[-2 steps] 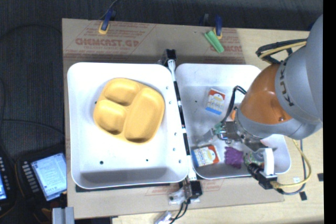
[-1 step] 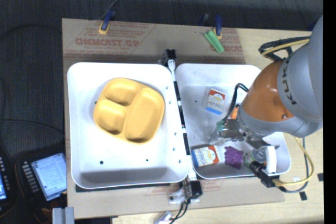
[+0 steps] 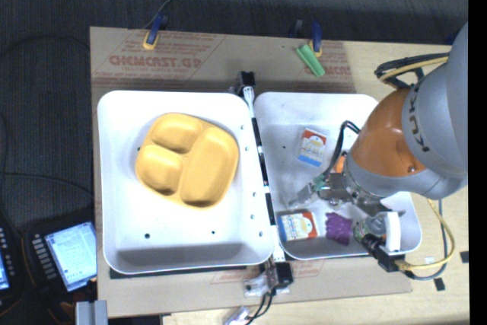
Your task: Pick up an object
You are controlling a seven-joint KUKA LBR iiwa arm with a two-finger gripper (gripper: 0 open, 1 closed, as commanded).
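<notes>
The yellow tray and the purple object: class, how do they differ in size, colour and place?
The yellow tray is large; the purple object is small. The tray lies alone in the left bin; the purple object lies in the right bin, beside a small carton. Both rest in white bins.

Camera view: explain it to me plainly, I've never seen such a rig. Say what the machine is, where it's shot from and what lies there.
One camera looks down at a slant on a bench with two shallow white bins. The left bin holds a yellow, bread-shaped object. The grey arm with the orange band is a robot reaching in from the right; its end effector hangs low over the right bin. There lie a small white packet, a small carton and a purple object. Nothing visibly sits between its fingers.
</notes>
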